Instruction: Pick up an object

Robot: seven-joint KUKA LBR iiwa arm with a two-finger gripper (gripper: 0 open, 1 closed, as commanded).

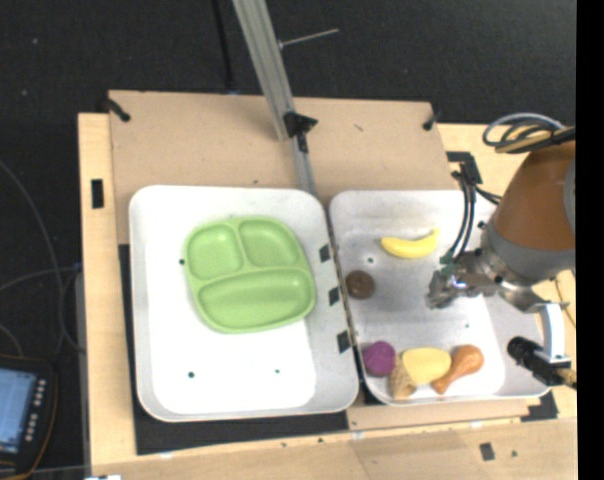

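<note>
In the right bin [382, 213] lie a yellow banana [409, 245] near the back, a small brown round object [359, 284] at the left, and along the front a purple ball [379, 357], a yellow lump [424, 364] with a tan piece beside it, and an orange drumstick-shaped piece [460, 363]. My gripper [442, 290] hangs low over the bin's middle right, below the banana and above the yellow lump. Nothing shows between its tips.
The left bin [162, 358] holds a green three-compartment plate [249, 272]. A metal pole [267, 58] slants up from between the bins at the back. The arm's orange and grey body [537, 218] covers the right bin's right side.
</note>
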